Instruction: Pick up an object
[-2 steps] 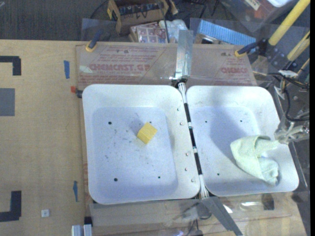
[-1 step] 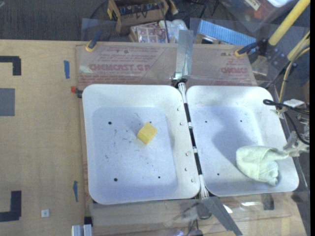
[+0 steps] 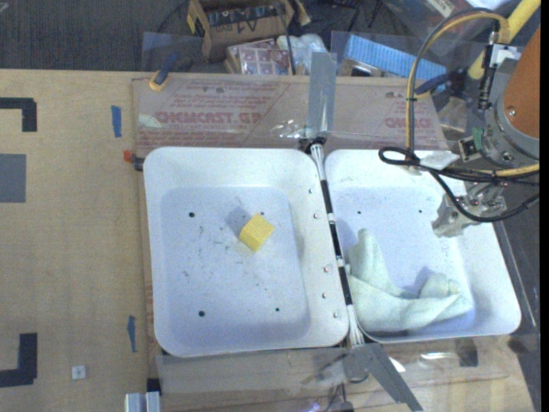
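Gripper [image 3: 448, 220]: hanging over the right bin [image 3: 506, 316]; open or closed, cannot tell.
Yellow block [image 3: 256, 232]: lying in the left bin [image 3: 163, 316].
White cloth [image 3: 390, 292]: lying crumpled in the right bin.

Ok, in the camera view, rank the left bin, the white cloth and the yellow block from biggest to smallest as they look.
1. Left bin, by far the largest.
2. White cloth, bunched along the right bin's near left side.
3. Yellow block, the smallest, lying in the left bin.
All lie at similar depth, so the ranking is safe.
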